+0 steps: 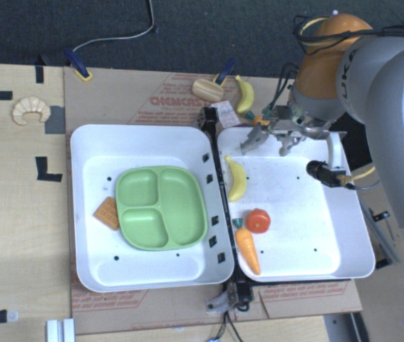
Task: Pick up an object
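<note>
In the right bin (330, 241) lie a yellow banana (236, 179) near the left wall, a red tomato (258, 221) in the middle and an orange carrot (247, 250) toward the front left corner. My gripper (269, 142) hangs over the bin's back edge, up and to the right of the banana. Its two grey fingers (251, 140) stand apart with nothing between them. The left bin (87, 155) holds a green divided plate (162, 207) with a brown cracker (107, 213) tucked at its left side.
Behind the bins on the cardboard lie a second banana (244, 94), a tan bread roll (207, 89) and a small packet (224, 112). A croissant (30, 110) rests on the bench at far left. The arm's grey body (373, 77) covers the right bin's far right corner.
</note>
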